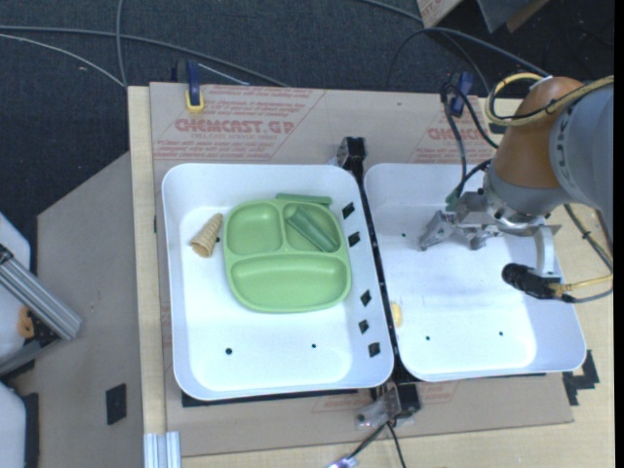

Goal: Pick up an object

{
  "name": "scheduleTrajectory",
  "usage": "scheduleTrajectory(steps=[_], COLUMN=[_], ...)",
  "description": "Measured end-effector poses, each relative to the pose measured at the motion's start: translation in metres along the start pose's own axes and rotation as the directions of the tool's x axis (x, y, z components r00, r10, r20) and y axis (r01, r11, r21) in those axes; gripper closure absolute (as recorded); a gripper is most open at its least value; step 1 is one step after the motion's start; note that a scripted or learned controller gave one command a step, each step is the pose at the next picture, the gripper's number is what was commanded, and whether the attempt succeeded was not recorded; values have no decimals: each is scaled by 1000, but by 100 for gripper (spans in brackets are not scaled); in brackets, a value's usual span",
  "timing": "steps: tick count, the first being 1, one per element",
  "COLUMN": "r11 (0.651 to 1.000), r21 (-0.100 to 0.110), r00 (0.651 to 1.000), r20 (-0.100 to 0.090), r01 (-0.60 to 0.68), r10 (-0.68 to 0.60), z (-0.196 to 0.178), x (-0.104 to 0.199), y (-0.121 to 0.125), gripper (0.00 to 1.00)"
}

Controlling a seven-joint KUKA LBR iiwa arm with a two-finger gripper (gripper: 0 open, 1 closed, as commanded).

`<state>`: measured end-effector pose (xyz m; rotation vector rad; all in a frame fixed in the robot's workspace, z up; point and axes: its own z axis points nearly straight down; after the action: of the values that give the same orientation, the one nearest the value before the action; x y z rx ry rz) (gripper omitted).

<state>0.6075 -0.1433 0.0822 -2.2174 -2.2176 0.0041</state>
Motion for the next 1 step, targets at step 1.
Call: scheduleTrajectory(steps=[1], r11=[1000], r21=[-6], r00=[1000], r20=[1], r01=[0], r10=[0], z=[-15], x=[0], y=[2], gripper=[100])
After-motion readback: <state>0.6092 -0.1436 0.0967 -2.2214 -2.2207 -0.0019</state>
